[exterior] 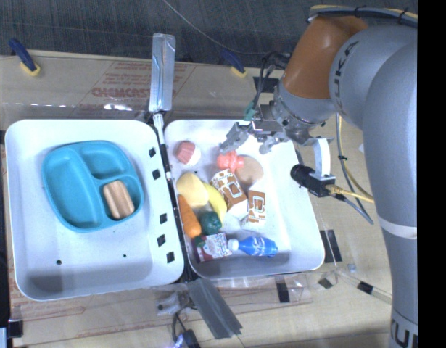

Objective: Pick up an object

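- Nearest the camera, along the front wall of the right bin, a small bottle with a blue label lies on its side, and a red-and-white carton lies touching it on the left.
- Just behind them come a dark green piece, an orange carrot against the divider, a yellow banana, and two brown-and-white packets, one upright-ish, one tilted.
- Farther back, a tan egg-shaped object sits touching a pink-orange toy; a round pink-and-white piece lies apart to their left.
- The gripper hangs over the rear of the right bin, directly above and just behind the pink-orange toy and the tan object. Its fingers stand apart, at a moderate width, with nothing between them.
- In the left bin, a blue divided plate holds a brown sausage-like roll in its right compartment, well apart from the gripper.
- At the far right, the grey arm with its orange band reaches in.
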You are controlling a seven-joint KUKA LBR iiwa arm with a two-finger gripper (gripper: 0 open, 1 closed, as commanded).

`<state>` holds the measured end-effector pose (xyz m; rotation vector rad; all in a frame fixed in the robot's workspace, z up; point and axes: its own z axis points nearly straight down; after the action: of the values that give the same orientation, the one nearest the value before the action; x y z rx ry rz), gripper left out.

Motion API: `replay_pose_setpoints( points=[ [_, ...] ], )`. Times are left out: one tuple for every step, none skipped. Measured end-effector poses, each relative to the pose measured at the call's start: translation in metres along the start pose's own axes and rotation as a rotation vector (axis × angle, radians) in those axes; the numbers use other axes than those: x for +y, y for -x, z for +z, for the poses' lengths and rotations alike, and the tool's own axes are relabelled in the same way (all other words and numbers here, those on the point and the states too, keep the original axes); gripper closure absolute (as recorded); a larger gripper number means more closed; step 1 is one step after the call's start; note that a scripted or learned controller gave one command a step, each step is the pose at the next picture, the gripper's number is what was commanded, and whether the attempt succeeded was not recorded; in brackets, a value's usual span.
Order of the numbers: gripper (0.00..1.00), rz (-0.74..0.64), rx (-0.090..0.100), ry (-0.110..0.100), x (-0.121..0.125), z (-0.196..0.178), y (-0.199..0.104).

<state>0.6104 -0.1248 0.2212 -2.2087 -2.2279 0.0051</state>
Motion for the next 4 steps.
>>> replay_pose_setpoints(
  points=[
    [0.0,0.227,-0.002,0.005,0.002,-0.062,0.046],
    [0.0,0.194,-0.001,0.007,0.021,-0.116,0.058],
    [0.0,0.237,0.001,-0.009,-0.002,0.045,0.061],
    [0.0,0.008,-0.002,0.007,0.032,0.043,0.049]
  ],
)
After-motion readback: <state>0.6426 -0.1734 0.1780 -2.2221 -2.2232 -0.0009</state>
